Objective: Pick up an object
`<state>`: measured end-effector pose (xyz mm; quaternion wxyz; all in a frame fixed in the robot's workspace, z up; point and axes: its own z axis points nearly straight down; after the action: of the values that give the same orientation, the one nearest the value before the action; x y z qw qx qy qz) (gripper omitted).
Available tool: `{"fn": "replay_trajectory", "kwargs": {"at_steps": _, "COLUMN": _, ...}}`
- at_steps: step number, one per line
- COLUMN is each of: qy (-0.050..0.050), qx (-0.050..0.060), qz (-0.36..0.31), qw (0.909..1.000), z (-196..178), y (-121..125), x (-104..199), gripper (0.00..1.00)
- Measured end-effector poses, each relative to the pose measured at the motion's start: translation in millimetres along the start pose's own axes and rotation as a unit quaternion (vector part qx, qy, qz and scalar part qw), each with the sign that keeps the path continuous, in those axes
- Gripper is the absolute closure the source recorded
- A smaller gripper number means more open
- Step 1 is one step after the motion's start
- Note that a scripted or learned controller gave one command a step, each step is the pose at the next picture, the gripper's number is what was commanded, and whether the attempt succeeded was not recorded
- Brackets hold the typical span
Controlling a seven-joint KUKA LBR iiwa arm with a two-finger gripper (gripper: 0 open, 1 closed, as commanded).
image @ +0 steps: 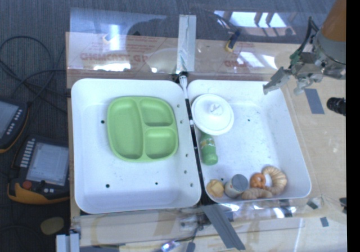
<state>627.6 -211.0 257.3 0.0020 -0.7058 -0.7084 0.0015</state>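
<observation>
My gripper (288, 84) hangs over the back right corner of the right bin (264, 133), open, with nothing between its fingers (274, 84). In that bin a white round lid-like dish (212, 113) lies at the back left, and a small green bottle (208, 151) lies just in front of it. Along the front wall sit several small items: a pale pastry (215, 188), a grey can (238, 183), an orange piece (258, 180) and a ring-shaped bun (275, 178). All of these are well apart from the gripper.
A green divided plate (142, 128) lies in the left bin (90, 178). A clear upright panel (185, 48) stands behind both bins. Cables and a handheld pendant (39, 166) lie on the floor at the left.
</observation>
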Motion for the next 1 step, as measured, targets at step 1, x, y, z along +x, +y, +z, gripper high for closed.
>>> {"fn": "replay_trajectory", "kwargs": {"at_steps": 1, "qy": 0.001, "qx": 0.001, "qz": 0.002, "qw": 1.0000, "z": 106.3, "y": -101.5, "x": -11.6, "gripper": 0.00}}
